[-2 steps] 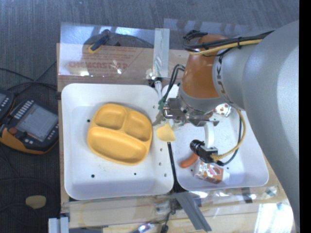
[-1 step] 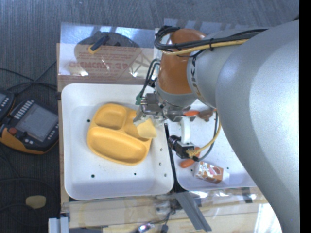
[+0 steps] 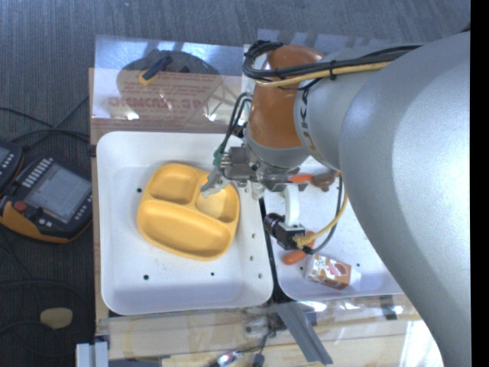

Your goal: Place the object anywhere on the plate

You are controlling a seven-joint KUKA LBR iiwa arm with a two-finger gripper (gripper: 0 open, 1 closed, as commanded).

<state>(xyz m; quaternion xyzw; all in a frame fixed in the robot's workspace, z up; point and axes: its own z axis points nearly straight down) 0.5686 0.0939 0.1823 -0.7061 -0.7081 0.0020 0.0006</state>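
Gripper (image 3: pixel 216 176) hangs over the right-hand rim of the yellow plate (image 3: pixel 186 220) in the left bin (image 3: pixel 114 281); whether it is open, or carrying anything, I cannot tell; candidate object, a small packet (image 3: pixel 330 272), lies in the right bin (image 3: pixel 367 285), well apart, lower right of the wrist.

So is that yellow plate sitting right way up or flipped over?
Right way up. The yellow plate lies flat in the left bin with its three hollow compartments facing upward.

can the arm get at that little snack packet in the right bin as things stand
Probably yes. The packet lies flat near the front of the right bin, uncovered, beside a small orange piece. The gripper hangs over the yellow plate, close by.
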